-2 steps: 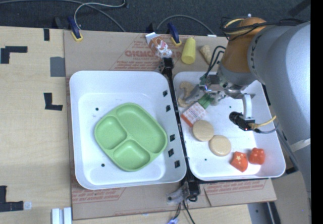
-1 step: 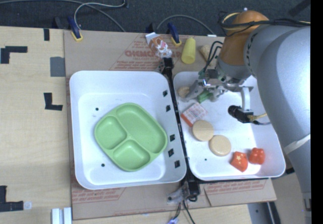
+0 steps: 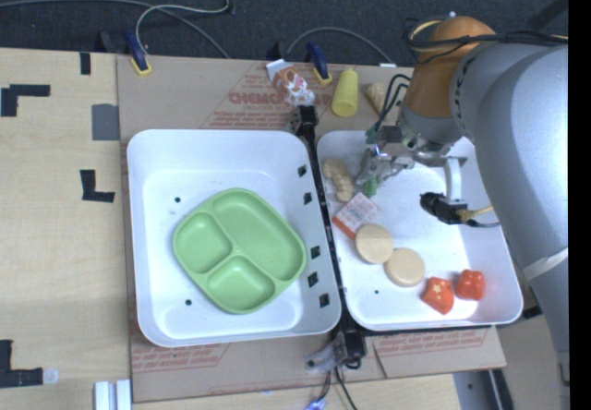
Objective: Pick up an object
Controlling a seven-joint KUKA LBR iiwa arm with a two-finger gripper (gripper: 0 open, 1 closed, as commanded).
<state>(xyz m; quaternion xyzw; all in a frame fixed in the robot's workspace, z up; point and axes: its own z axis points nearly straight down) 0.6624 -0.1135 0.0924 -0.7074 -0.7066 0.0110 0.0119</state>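
gripper (image 3: 373, 170) is hanging low over the back of the right bin (image 3: 480, 311); can't tell finger state, tips are blurring into a small green object (image 3: 370, 185) right under them. Beige lumpy item (image 3: 340, 179) is sitting just left of the fingers, red-white packet (image 3: 355, 211) just below, round cookies (image 3: 388, 255) further toward the front

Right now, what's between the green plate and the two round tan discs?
In the camera view, the bins' shared walls separate the green plate from the tan discs.
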